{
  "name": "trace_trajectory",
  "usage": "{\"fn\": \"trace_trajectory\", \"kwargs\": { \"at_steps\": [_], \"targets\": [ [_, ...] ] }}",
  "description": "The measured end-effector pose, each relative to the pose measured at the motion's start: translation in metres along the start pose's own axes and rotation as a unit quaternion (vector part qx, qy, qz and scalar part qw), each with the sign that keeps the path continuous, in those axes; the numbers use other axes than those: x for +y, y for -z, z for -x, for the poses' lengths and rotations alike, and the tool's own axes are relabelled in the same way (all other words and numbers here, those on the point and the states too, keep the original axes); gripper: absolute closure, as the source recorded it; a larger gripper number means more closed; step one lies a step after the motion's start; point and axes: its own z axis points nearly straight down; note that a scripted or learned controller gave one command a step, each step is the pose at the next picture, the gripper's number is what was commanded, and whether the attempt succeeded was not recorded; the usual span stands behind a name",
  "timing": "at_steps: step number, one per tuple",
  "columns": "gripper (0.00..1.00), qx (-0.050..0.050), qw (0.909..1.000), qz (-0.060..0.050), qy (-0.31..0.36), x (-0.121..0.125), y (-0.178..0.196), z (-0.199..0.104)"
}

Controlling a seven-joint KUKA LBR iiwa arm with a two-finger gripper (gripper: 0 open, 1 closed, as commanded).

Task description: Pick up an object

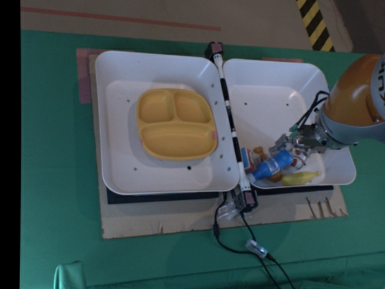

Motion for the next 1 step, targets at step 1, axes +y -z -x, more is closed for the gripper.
{"fn": "trace_trajectory", "kwargs": {
  "at_steps": [1],
  "targets": [
    [1.00,0.006,0.9999,-0.014,0.006,0.0328,0.1439,-0.0207]
  ]
}}
